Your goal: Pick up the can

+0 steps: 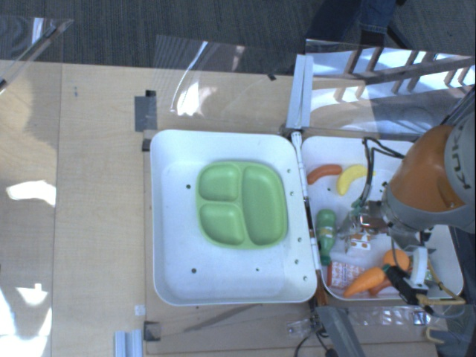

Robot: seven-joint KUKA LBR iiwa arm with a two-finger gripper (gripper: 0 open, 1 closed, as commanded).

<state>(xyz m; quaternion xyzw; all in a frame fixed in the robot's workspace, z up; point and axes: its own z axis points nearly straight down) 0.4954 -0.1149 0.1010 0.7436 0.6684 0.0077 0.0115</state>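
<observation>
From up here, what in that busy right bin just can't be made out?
- Claw: the arm's orange band covers it from above; open or shut is unclear.
- Can: small and part-hidden under the claw.
- Right bin: the arm hides its far right side.
- Carrot: its end is tucked among the clutter.

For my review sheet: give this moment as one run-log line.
arm: over right bin | gripper: low among items, grasp unclear | can: green, at bin's left wall | left bin: green divided plate

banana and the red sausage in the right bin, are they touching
Cannot tell. In the camera view the banana and sausage ends meet or overlap, but real contact is unclear.
</observation>
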